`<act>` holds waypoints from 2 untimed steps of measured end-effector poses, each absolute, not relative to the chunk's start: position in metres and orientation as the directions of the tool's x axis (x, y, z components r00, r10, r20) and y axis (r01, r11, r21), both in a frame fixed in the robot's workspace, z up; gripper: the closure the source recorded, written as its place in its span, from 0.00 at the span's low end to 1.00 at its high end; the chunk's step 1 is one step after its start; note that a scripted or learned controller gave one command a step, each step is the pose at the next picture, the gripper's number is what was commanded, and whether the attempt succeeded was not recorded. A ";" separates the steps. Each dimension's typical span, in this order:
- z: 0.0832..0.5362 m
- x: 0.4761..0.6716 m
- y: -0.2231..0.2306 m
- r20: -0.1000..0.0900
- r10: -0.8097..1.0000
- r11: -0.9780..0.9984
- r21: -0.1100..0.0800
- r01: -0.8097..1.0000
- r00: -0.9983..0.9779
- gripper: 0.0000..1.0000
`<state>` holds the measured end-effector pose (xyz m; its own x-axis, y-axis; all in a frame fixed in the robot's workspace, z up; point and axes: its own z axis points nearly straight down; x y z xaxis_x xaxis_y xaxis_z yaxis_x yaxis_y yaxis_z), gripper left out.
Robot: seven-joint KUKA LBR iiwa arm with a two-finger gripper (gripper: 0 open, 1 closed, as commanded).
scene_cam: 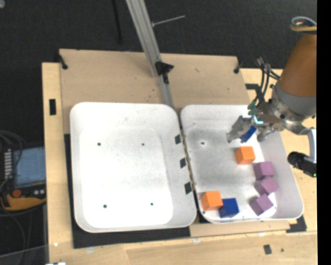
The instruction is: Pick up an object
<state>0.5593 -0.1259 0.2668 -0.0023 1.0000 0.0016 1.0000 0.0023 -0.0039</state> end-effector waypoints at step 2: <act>0.227 0.561 -0.129 -0.002 1.000 -0.003 -0.004 1.000 0.003 0.00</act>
